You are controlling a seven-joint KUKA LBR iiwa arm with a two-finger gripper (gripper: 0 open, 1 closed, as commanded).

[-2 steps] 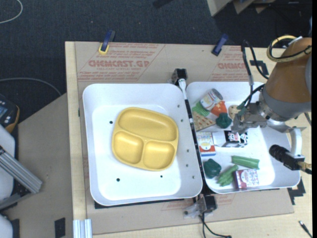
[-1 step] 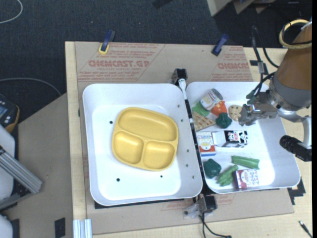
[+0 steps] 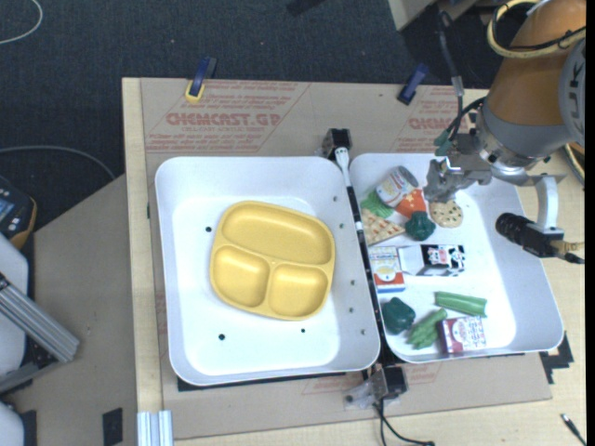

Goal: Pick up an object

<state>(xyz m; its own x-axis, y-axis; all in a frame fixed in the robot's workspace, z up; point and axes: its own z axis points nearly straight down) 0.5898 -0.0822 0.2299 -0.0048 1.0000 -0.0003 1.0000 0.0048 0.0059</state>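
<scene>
The right bin holds several toy foods. At its far end lie a small tin, an orange piece, a dark green lump, a tan cracker and a round cookie. My gripper hangs over that far end, just above the cookie and right of the tin, with nothing seen in its grasp. Nearer lie a black-and-white carton, a red-and-white box, a green pepper, green pods and a red box.
The left bin bears a yellow divided plate. A black clamp sits at the far end of the ridge between the bins. The arm's grey body and orange band reach in from the far right.
</scene>
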